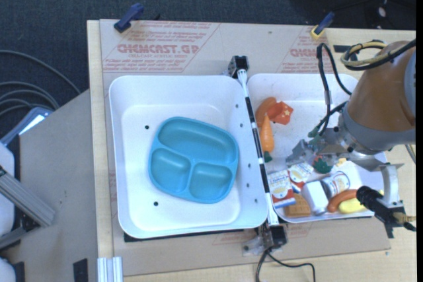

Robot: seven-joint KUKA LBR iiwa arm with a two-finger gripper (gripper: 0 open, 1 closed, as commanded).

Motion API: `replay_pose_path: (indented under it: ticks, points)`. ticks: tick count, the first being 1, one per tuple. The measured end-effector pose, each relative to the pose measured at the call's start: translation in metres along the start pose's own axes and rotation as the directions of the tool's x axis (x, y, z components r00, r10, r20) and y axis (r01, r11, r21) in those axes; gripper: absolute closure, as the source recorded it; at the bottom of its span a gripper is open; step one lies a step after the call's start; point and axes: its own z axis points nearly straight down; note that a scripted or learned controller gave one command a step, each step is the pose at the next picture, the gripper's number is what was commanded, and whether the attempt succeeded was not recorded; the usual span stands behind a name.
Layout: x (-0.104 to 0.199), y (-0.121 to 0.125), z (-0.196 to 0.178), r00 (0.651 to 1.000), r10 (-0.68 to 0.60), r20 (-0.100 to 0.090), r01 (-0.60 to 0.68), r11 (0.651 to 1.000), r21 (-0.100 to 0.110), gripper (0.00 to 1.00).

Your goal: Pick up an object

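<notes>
Looking down on the bench (198,43), we see two white bins side by side: the left bin (132,102) holds a blue divided plate (193,160) lying flat near its middle, and the right bin (291,86) holds a crowd of small things. Against the divider in the right bin lies an orange carrot-shaped toy (266,132), with a red-orange piece (282,113) just beside it. Nearer the front of that bin, small packets and cartons (291,185) lie packed together, touching, beside a white can-like item (338,183) and a yellow and orange piece (348,201). The arm (380,109) reaches in from the right and hangs over the right bin, its grey and orange body covering much of that bin's far right side. The gripper (317,150) sits low among the clutter, above the packets, with something green at its tip; we cannot tell how far it is spread or whether it has anything. A black cable (324,86) loops across the bin's back.
</notes>
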Motion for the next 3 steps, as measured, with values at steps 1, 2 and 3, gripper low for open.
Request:
replay_pose_path:
  ticks: [1,2,3]
  points:
    - [-0.036,0.013,0.099,1.0,0.001,0.0,-0.001,1.0,0.0,0.0]
    - [-0.036,0.013,0.089,1.0,0.001,0.0,-0.001,1.0,-0.001,1.0]
    - [0.011,0.0,0.0,1.0,-0.001,0.0,0.001,1.0,0.0,1.0]
